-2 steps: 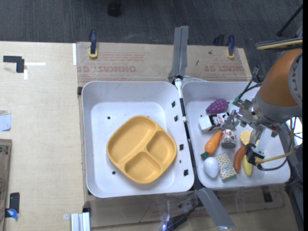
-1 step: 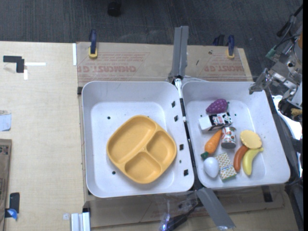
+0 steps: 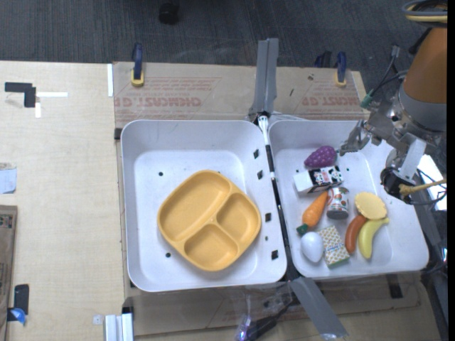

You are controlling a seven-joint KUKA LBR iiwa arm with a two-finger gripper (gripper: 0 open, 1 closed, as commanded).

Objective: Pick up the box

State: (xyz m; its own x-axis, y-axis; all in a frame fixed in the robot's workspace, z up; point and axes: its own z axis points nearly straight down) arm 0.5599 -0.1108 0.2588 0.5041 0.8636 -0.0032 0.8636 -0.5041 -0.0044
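Two boxes lie in the right bin point(image 3: 398, 261). A small green-and-yellow patterned box point(image 3: 333, 246) lies flat near the front, between a white egg point(image 3: 311, 246) and a red sausage point(image 3: 353, 234). A white carton-like box with dark markings point(image 3: 318, 180) sits under the purple grapes point(image 3: 320, 155). My gripper point(image 3: 355, 142) hangs over the bin's back right part, up and to the right of the grapes. It is well apart from both boxes, and nothing shows in its grasp.
The right bin also holds a carrot point(image 3: 313, 209), a small can point(image 3: 338, 202), a yellow chip-like piece point(image 3: 370, 205) and a banana point(image 3: 370, 237). In the left bin point(image 3: 142, 190) lies a yellow divided plate point(image 3: 208, 220). A grey divider point(image 3: 266, 77) stands between the bins.
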